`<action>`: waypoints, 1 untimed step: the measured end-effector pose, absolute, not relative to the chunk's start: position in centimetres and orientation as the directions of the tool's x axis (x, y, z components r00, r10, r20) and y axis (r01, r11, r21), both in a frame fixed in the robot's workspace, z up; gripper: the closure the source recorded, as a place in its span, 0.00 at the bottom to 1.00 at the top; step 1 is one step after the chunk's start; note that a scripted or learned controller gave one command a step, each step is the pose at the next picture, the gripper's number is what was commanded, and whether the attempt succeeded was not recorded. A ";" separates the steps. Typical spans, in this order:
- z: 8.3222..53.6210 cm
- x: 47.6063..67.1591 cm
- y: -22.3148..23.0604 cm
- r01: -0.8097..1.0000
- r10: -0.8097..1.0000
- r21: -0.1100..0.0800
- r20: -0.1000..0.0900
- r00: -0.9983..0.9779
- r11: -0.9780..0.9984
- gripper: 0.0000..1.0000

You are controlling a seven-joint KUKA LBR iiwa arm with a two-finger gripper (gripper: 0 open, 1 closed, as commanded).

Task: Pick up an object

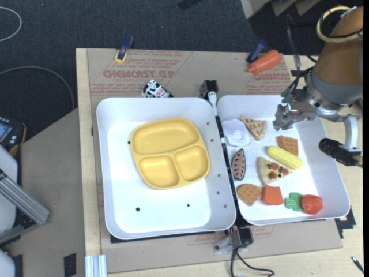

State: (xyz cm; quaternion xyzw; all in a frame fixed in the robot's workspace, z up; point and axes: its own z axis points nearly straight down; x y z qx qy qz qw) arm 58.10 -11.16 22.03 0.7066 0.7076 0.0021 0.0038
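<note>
Nearest, a tomato [312, 203] and red block [273, 195] lie well below the gripper [283, 119] in the right bin [328, 154]. Corn [284, 157] sits just beneath it, a waffle [254, 127] to its left. Whether it is apart or together, I cannot tell.

A fat orange band [340, 56] is seen on the robot arm [337, 91], with a grey ring under it. A small dark metal gripper [283, 119] is fixed on. Thin black cables [294, 51] are strung alongside.

The gripper [286, 115] hangs over the right bin [334, 180] of toy food, near a waffle piece [287, 145].
</note>
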 end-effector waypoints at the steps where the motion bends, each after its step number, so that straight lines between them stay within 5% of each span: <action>1: 22.5 58.2 -11.1 1.000 1.000 0.004 -0.001 -0.001 0.001 1.00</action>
